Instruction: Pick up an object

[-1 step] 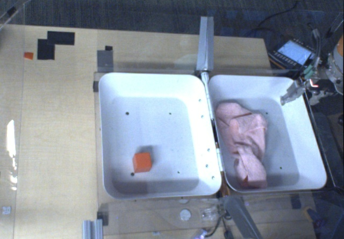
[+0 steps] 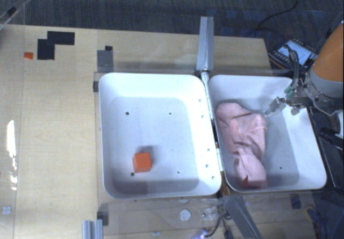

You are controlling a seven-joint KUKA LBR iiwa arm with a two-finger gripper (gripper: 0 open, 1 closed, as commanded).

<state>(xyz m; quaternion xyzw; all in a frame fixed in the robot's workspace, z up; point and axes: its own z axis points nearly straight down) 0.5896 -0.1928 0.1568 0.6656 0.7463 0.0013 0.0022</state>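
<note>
A crumpled pink cloth (image 2: 244,141) lies in the right bin (image 2: 301,179), stretching from its upper left part down to the front wall. A small orange block (image 2: 142,162) sits in the left bin (image 2: 161,93), near its front left. My gripper (image 2: 274,107) reaches in over the right bin's upper right part, its tip at the cloth's upper right edge. Whether it touches the cloth is unclear. The arm's orange band (image 2: 330,63) rises at the right edge.
A metal divider post (image 2: 205,44) stands behind the seam between the two bins. Black cables and a dark device (image 2: 290,52) lie beyond the right bin. Black and orange markers (image 2: 51,44) sit on the wooden bench at far left.
</note>
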